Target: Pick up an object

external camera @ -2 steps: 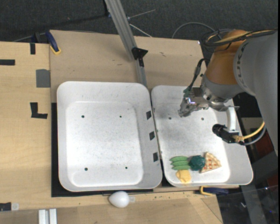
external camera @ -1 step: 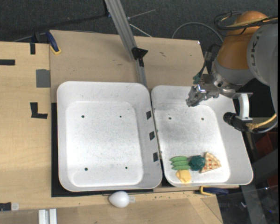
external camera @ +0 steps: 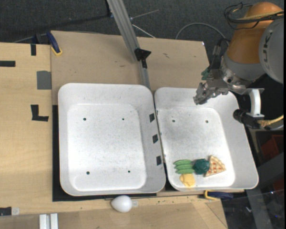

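We see the end effector (external camera: 201, 97) poised over the right bin's (external camera: 238, 142) upper edge; its grip we cannot tell. The toy foods (external camera: 199, 168) cluster at the bin's lower end, well apart, ungrasped.

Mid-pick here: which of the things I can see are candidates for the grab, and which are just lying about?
Candidates, right bin, near end:
green pea pods
dark green broccoli
pizza slice
yellow piece

Lying about:
white egg on the bench, outside the bins
left bin
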Controlling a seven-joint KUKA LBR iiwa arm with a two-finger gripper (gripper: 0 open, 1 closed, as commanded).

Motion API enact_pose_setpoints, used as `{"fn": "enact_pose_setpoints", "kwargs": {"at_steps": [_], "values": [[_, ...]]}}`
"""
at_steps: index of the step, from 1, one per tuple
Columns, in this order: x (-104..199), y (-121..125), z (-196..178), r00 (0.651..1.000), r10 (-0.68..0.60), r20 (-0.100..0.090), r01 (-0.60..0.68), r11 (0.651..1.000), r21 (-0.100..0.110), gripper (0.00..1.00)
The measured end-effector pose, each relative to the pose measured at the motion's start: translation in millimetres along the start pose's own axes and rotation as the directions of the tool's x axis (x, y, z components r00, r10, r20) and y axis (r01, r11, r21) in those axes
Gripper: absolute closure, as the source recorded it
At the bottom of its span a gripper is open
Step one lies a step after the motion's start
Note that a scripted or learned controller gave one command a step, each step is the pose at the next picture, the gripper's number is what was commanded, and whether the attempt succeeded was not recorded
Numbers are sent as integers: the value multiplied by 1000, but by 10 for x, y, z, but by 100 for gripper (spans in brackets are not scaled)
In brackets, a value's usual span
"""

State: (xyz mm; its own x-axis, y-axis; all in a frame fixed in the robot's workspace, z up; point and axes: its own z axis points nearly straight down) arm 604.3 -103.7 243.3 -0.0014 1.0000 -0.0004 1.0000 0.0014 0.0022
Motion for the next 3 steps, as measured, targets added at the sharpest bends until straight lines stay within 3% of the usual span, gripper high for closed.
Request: {"fn": "enact_pose_setpoints", "kwargs": {"at_steps": [2, 3], "values": [[959, -306, -78, 1000, -5, -2, 5, 1000, 5, 100], [1426, -523, 108, 1000, -4, -1, 4, 1000, 8, 100]]}}
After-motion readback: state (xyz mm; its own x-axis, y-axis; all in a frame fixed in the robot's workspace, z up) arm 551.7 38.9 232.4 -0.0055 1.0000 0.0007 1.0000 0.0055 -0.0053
